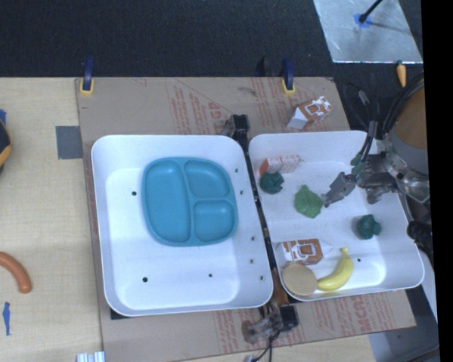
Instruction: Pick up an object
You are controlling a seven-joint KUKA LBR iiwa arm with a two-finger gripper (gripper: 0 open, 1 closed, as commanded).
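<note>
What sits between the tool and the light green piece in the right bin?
Nothing: in the camera view the tool hangs just right of the light green piece, with only bare white floor of the right bin between them.

Lighting even, fairly bright from overhead on my feed. Both bins point(107, 220) near blown-out white; left bin shows a soft grey shadow along its left wall. Overall slightly soft and low-res. Floor along top edge dark; pale patch point(362, 22) top right.

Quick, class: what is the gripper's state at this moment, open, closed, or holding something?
Gripper: open, fingers spread, holding nothing, above the right bin near the green object.
</note>
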